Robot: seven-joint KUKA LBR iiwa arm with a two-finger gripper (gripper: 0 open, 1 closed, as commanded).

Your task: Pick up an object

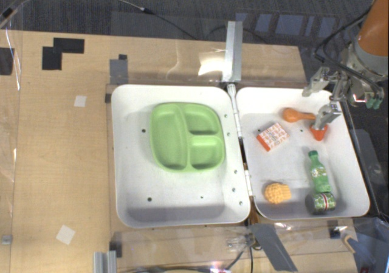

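Note:
The right bin (358, 162) holds several objects: an orange drumstick-shaped toy (294, 115), a small red piece (319, 133), a red-and-white box (272, 137), a green bottle (316, 170), a dark can (321, 202) and a yellow knobbly lump (277, 193). My gripper (323, 100) hangs over the bin's far right corner, open, with nothing between its fingers. One fingertip (328, 114) sits just above the red piece and beside the drumstick's thin end.
A green divided plate (186, 136) lies in the left bin (130, 162). A metal post (233, 53) stands behind the divide between the bins. Cables and the arm's orange band (374, 28) crowd the upper right.

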